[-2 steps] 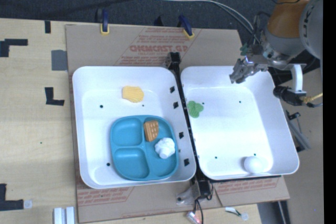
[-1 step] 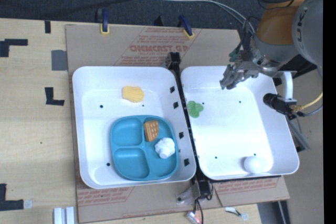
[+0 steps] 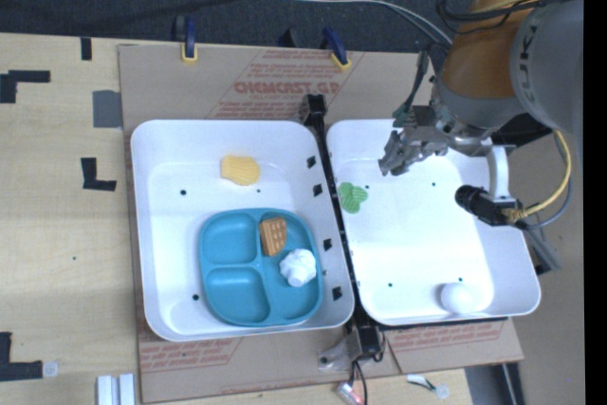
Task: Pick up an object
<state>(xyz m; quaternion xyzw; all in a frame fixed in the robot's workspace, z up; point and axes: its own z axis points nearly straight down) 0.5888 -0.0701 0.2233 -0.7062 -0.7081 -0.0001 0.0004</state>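
Observation:
My gripper [image 3: 392,164] hangs over the upper left part of the right bin [image 3: 427,232], fingers pointing down and left. A small green object [image 3: 353,197] lies on the bin floor just below and left of it, apart from the fingertips. A white ball [image 3: 462,297] rests near the right bin's front edge. In the left bin [image 3: 161,204] a yellow piece [image 3: 241,170] lies above a blue divided tray [image 3: 237,285], which holds a brown waffle-like piece [image 3: 273,235] and a white lump [image 3: 299,267]. Nothing shows between the fingers.
A black divider clip strip [image 3: 327,194] runs between the two bins. A black cable fitting [image 3: 479,202] hangs from the arm over the right bin's right side. Cardboard lies under the bins.

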